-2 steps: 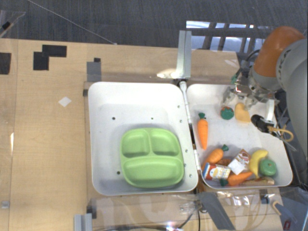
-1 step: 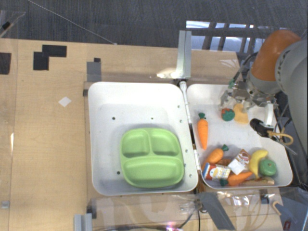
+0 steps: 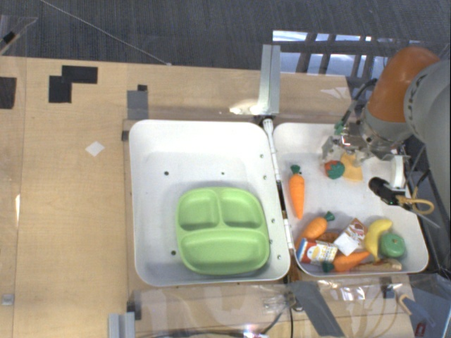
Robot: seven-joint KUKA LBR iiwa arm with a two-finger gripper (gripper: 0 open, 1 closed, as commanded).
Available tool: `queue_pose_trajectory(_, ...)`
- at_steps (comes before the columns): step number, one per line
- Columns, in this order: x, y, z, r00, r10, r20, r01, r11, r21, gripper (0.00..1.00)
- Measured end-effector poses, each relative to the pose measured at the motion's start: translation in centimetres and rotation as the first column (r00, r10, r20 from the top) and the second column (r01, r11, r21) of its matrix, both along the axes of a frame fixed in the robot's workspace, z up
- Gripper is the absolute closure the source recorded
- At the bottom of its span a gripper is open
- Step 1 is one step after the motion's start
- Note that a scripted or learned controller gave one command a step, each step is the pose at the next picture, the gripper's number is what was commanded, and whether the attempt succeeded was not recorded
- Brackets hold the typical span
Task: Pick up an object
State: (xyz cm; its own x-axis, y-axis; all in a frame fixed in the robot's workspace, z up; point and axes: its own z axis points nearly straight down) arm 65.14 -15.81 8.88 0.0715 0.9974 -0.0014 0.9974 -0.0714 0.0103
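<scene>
The arm's gripper [image 3: 343, 145] hangs at the upper right of the frame, low over the back of the right bin [image 3: 310, 143], and from where I stand I cannot tell how the hand is set, because the wrist hardware hides it. Just below it lie a small red-and-green toy piece [image 3: 334, 169] and a yellow block [image 3: 351, 170], touching each other, and either could be what it goes for. That closeness is my main worry: a grab there could catch both, or nudge 1 aside and come up with nothing. The rounded red piece looks likely to roll or squirt out if pinched off-centre. The other candidates sit toward the lower right: a carrot [image 3: 297, 192] lying alone near the divider, and a crowded heap along the bin's front edge with a second carrot [image 3: 315, 227], a small carton [image 3: 320, 251], a banana [image 3: 378, 234] and a green apple [image 3: 392, 244], packed so tightly that a try there would probably jostle neighbours. The green divided plate [image 3: 223, 231] rests in the left bin [image 3: 155, 189], well apart from all this.
</scene>
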Motion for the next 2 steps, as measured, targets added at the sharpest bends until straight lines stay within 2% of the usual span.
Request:
queue_pose_trajectory(1,0.34,0.02,1.47,1.000,-0.001,0.011,0.001,1.000,-0.001,1.00)
queue_pose_trajectory(2,0.33,0.02,1.46,1.000,-0.001,0.011,0.001,1.000,-0.001,0.00)
